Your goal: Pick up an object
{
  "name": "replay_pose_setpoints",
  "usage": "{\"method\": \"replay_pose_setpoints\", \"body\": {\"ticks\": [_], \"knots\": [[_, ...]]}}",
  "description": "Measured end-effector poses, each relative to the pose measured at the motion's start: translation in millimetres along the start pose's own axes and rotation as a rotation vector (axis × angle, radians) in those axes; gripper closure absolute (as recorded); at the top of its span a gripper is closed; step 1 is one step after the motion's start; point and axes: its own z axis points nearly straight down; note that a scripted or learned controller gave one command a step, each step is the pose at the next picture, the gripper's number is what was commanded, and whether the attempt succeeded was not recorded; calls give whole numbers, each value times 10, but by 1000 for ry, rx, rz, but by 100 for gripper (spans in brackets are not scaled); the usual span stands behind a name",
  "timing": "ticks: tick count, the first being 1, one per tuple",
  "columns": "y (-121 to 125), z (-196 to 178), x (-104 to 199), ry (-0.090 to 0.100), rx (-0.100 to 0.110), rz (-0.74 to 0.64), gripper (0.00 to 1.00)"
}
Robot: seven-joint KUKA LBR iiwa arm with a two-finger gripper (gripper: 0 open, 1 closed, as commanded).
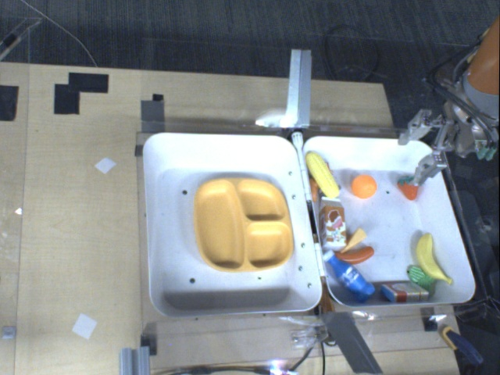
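Tray sits in my left bin; right bin holds the clutter. Small red-orange piece lies at its two o'clock corner, just seven o'clock of my gripper, whose fingers look spread, nothing between them.

yellow tray, orange ball, blue bottle, white bins.

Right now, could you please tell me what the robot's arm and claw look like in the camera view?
At the right edge, the arm shows an orange band above grey metal. Its claw is pale silver-grey, built of thin angular metal fingers, with a small teal-green mark on the wrist.
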Motion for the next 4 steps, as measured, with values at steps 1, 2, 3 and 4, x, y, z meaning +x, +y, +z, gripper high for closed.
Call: {"method": "replay_pose_setpoints", "body": {"ticks": [1, 2, 3, 4], "knots": [[-23, 843, -251, 3, -1, 245, 0], [420, 1339, -134, 15, 3, 435, 0], [450, 1164, -218, -16, -1, 427, 100], [538, 1306, -117, -5, -1, 486, 100]]}}
